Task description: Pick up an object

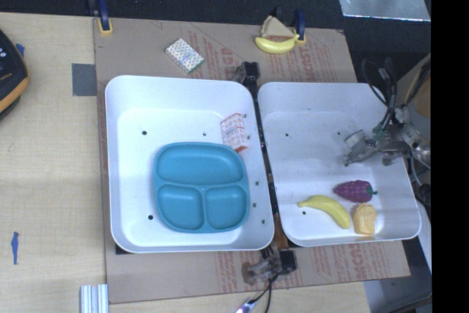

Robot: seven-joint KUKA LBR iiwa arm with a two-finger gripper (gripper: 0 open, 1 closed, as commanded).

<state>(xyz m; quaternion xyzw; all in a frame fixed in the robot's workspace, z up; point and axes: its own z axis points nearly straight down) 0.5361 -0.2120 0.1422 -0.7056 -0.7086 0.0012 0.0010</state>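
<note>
In the right bin [308,102] lie a yellow banana [327,209], a purple bunch of grapes [354,191] and a small yellow corn-like piece [364,219], all near the front right corner. My gripper [352,148] reaches in from the right, low over the bin floor, just above and behind the grapes. It is open, its two grey fingers spread, with nothing between them. The left bin [128,102] holds a blue divided plate [201,185] and a small red and white packet [234,132].
Behind the bins, on the cardboard, lie another banana with a wedge-shaped piece [276,40] and a patterned packet [184,54]. A yellow and black device [9,77] sits at the left edge. Cables hang by the arm on the right.
</note>
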